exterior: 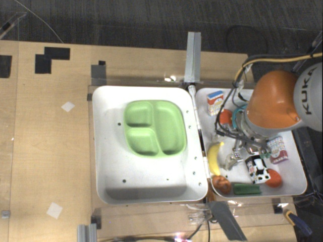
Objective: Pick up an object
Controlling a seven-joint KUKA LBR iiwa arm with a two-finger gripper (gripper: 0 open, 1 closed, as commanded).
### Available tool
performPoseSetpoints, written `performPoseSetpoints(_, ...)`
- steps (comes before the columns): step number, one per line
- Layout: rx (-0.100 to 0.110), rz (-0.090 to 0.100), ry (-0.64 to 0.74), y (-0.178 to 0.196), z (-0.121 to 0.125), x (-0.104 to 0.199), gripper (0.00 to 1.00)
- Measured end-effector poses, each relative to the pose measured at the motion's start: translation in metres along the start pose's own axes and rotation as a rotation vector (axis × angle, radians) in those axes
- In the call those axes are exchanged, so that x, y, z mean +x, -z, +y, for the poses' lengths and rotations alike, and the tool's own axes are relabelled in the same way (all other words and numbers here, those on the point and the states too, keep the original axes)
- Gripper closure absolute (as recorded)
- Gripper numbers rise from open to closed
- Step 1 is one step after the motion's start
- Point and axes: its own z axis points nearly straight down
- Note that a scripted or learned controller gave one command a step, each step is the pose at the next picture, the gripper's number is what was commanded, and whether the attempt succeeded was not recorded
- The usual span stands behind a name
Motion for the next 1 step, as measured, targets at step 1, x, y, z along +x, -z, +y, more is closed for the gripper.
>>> performPoseSetpoints(1,0.005,-0.02,0.002,0.0145,-0.0004,-0.0061,1.0)
